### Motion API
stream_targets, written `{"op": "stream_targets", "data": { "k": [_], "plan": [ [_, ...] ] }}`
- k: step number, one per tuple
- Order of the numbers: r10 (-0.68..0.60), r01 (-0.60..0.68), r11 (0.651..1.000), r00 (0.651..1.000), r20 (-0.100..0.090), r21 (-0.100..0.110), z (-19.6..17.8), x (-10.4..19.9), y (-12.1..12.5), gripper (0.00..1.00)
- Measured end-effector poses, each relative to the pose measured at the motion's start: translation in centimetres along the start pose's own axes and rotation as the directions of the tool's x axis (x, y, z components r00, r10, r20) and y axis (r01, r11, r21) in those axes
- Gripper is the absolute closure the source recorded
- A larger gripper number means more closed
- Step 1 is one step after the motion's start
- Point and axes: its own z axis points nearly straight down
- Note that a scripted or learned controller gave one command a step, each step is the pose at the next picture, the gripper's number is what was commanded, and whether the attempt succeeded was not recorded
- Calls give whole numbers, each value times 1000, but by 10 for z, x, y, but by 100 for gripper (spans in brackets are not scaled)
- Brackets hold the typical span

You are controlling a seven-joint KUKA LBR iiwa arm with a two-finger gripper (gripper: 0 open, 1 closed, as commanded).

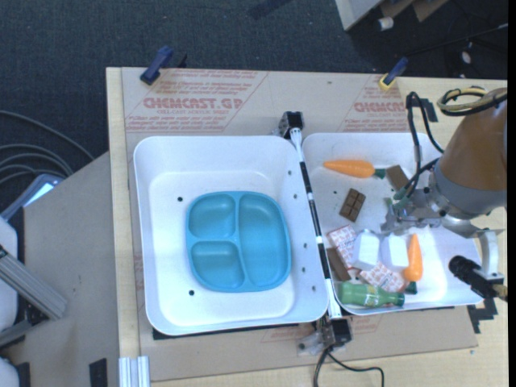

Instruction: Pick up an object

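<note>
So the left bin [153, 216] just has a blue divided tray [239, 240], while the right bin [322, 147] holds a carrot [349, 168], chocolate bar [352, 205] and green bottle [367, 297], with the hand [397, 226] low over them, grip impossible to tell.

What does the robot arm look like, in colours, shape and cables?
The robot arm is thick and rounded, with an orange band above a grey wrist section. Black cables loop beside it, and a yellow cable lies near its top. Its gripper is dark metal.
</note>
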Motion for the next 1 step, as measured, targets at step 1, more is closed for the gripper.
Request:
{"op": "stream_targets", "data": {
  "k": [1],
  "plan": [
    [1,-1,1000,1000,0,0,0,-1,0,0]
  ]
}}
